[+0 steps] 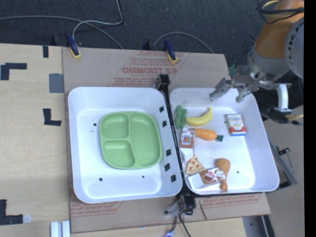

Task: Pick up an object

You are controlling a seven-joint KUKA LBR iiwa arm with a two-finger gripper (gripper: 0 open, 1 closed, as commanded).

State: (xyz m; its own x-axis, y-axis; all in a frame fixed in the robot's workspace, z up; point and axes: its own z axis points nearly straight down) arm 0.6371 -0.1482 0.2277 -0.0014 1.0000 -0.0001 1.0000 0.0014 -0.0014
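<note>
a: which way do we see the curved yellow plastic banana (pixel 200 117) lying?

b: its long axis runs roughly left to right, stem tip rising toward the far right, in the right-hand shallow white bin (pixel 264 147) (just above the orange plastic carrot (pixel 206 134)).

a: and the grey two-finger gripper (pixel 230 90)?

b: we see its fingers spread apart, nothing between them, above the bin's far rim, near the banana but apart from it.

Glossy white plastic bins (pixel 79 132), matt green plastic plate (pixel 131 139), brown cardboard sheet (pixel 143 68), pale wood bench (pixel 24 132).
</note>
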